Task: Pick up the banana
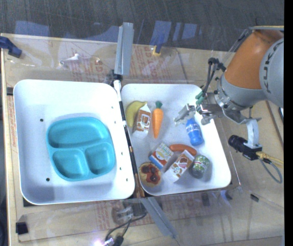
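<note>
The right bin (215,137) holds the clutter. The banana (132,113) lies at its upper left corner, against a small carton (143,121), with a carrot (158,120) just right of that. The gripper (190,113) hovers further right, above a blue bottle (193,131); whether it is clenched I cannot tell. The left bin (28,106) holds a blue divided tray (80,147).

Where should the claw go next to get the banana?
Probably left across the right white bin: the claw hovers beside the small blue bottle, while the yellow curved banana lies by the bin's left wall, beyond the orange carrot.
</note>
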Tool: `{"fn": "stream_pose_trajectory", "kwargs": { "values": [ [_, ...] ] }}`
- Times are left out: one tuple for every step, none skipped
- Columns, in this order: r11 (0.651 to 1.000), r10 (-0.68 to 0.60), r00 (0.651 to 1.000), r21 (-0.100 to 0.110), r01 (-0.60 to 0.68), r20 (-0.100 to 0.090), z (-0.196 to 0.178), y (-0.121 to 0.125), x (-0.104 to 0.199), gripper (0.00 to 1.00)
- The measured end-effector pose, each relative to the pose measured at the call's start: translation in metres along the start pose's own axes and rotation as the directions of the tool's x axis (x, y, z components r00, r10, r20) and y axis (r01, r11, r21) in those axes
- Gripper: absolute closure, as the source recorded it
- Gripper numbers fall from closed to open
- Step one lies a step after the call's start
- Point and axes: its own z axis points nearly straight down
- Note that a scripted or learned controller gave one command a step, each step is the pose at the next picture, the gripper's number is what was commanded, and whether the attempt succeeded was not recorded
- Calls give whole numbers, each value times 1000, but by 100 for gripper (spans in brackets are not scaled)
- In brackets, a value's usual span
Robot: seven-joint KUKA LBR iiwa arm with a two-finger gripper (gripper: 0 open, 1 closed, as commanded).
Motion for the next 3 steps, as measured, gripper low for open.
{"fn": "stream_pose_trajectory", "kwargs": {
  "values": [
    [986,-167,986,-1,167,0,58,-3,54,0],
    [960,-281,959,-8,281,19,135,12,86,0],
    [897,-441,897,4,441,-2,137,72,72,0]
  ]
}}
